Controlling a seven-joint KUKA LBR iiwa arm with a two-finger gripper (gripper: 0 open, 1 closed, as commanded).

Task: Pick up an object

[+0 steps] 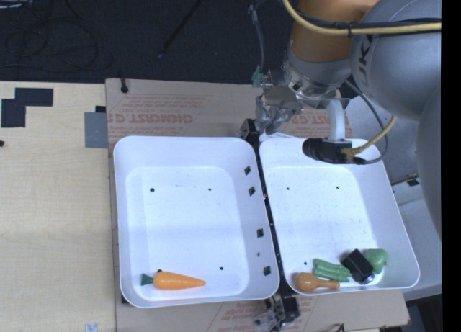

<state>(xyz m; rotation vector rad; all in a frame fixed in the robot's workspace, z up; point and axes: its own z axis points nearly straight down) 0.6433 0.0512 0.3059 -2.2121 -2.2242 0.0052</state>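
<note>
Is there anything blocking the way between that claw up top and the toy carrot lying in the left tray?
Nothing visible blocks it. The gripper hangs above the far edge where the two bins meet, and the carrot lies alone near the front wall of the left bin. Bare white floor lies between them. The other toys sit in the right bin's front corner.

orange carrot, green beans, black block, white bins.

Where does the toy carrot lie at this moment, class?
In the camera view, the toy carrot lies alone in the left bin, by its near wall towards the near-left corner, far from the gripper at the bins' far edge.
</note>
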